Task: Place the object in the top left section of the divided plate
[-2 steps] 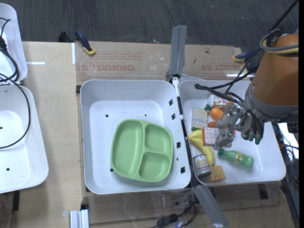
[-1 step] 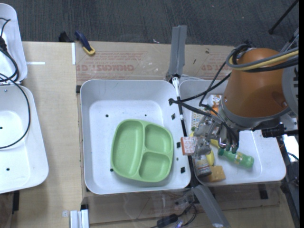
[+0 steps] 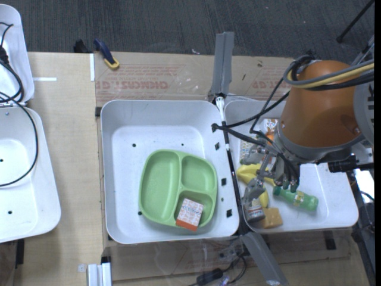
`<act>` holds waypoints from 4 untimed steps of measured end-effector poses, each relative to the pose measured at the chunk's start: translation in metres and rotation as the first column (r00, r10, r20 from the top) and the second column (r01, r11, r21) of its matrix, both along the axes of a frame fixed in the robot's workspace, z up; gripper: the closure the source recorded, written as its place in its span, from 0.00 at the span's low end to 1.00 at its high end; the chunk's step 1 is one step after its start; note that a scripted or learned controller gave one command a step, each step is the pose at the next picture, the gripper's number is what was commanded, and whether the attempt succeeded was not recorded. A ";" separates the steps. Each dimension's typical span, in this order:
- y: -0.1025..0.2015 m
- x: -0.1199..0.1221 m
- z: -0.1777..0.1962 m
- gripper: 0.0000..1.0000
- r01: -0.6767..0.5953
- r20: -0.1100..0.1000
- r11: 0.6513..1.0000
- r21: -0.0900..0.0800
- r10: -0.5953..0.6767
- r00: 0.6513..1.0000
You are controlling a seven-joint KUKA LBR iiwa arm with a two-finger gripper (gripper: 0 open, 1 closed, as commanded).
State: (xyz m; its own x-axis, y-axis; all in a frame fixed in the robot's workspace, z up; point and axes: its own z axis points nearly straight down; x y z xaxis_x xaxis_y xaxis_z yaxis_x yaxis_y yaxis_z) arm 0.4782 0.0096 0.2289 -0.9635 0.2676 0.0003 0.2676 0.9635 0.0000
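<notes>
A light green divided plate (image 3: 149, 186) lies in the left bin (image 3: 119, 159). A small orange and white box (image 3: 189, 213) rests in its near right section; the other two sections hold nothing. My gripper (image 3: 266, 174) hangs low over the left part of the right bin (image 3: 339, 216), below the orange wrist band. It sits among a yellow item (image 3: 248, 173), a green bottle (image 3: 296, 199) and a small dark can (image 3: 255, 211). The wrist and cables hide the fingers, and I see nothing clearly held.
A tan block (image 3: 273, 218) lies by the can at the right bin's near edge. A printed packet (image 3: 271, 126) peeks out at that bin's back. The raised divider wall (image 3: 229, 159) separates the bins. Black cables loop over the white fixture (image 3: 24, 177) at far left.
</notes>
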 end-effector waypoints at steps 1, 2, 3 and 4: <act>0.011 0.011 0.065 0.00 -0.350 0.004 0.937 -0.001 0.350 0.937; 0.097 0.019 -0.098 0.00 -0.548 0.000 0.836 0.001 0.548 0.836; 0.133 0.015 -0.134 0.00 -0.660 0.007 0.751 -0.005 0.660 0.751; 0.133 0.015 -0.134 0.00 -0.660 0.007 0.751 -0.005 0.660 0.751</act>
